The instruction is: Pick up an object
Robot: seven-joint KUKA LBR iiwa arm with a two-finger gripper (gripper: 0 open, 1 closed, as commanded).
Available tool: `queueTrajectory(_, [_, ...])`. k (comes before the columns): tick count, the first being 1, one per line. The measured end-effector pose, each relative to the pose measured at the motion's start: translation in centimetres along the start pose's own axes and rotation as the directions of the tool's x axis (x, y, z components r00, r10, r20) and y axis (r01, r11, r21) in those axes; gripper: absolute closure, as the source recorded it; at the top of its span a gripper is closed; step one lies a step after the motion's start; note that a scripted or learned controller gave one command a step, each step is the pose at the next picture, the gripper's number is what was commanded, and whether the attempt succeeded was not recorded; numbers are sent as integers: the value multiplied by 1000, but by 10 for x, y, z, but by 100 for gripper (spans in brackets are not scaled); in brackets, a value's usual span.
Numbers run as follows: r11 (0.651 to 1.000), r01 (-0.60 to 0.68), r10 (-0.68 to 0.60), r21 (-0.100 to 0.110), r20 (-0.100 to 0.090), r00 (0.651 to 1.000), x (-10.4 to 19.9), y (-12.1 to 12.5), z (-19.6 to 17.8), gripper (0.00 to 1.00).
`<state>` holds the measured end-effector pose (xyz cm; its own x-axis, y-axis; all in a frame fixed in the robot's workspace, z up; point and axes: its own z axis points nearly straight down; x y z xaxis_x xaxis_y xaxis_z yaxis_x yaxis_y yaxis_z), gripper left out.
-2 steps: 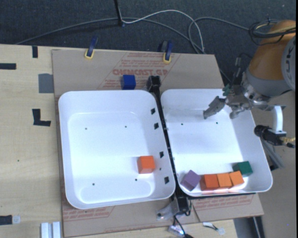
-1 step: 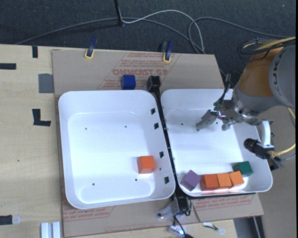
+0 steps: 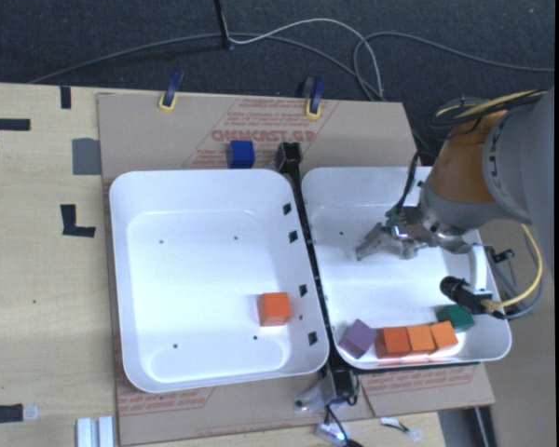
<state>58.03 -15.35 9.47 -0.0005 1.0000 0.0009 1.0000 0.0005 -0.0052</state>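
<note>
Right now the tool [image 3: 377,241] hangs over the upper middle of the right bin [image 3: 354,189], its fingers spread apart with nothing between them. Along that bin's near wall sits a row of pieces: a purple block [image 3: 358,338], two orange blocks [image 3: 392,342] [image 3: 419,340], a lighter orange one [image 3: 444,336] and a green piece [image 3: 459,318], packed touching or just beside each other. A lone orange cube [image 3: 274,308] lies in the left bin [image 3: 140,194], well apart from the tool. The risk, as I judge it, is the crowding: fingers dropping into that tight row may land on top of a neighbour or wedge against the wall, so the close catches nothing or nudges pieces askew.
</note>
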Motion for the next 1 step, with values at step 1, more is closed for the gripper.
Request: queueTrajectory(1, [1000,1,-1,-5,1,1000,0,1,-13,100])
